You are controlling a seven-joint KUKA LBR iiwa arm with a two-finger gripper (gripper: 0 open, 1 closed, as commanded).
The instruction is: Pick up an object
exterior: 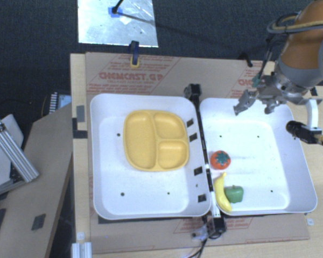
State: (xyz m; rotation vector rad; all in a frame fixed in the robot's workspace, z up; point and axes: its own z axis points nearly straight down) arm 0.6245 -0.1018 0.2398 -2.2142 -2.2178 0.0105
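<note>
A red tomato [220, 159] lies near the left wall of the right bin [280, 144]. Below it a yellow banana [222, 193] rests against the bin's front left corner, with a green pepper [234, 193] touching its right side. My gripper [255, 106] hangs over the bin's far edge, well above and behind these objects. Its two fingers are spread apart with nothing between them.
A yellow divided plate [155, 140] sits in the left bin [107, 160]. A black divider [200, 144] with clips runs between the two bins. A shiny metal sheet [117, 14] lies behind the bench. A black fitting [301, 130] sticks over the right bin's right edge.
</note>
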